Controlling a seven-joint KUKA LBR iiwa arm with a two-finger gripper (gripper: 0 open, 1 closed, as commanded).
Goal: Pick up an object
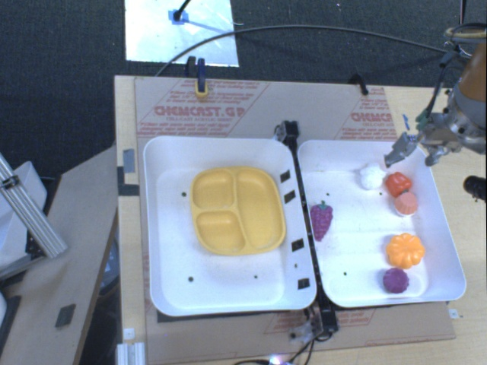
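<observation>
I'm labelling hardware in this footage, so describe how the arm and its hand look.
The arm is grey metal with an orange band above the wrist. Its hand is grey, ending in two slim fingers. Thin dark cables run beside it.

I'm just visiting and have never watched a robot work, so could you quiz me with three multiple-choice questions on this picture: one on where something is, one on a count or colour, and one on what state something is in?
1. Where does the yellow tray lie?
A. In the left bin
B. In the right bin
C. On the bare bench

2. How many compartments does that tray have?
A. Two
B. Three
C. Five

3. How is the gripper placed?
A. Pressed onto the tray
B. Over the right bin's far right corner, holding nothing
C. Lifting the orange pumpkin

Answers:
1. A: the tray sits inside the left bin.
2. B: two sections at the far side, one at the near left.
3. B: it hangs above the right bin, and the orange pumpkin lies on the bin floor.
</observation>
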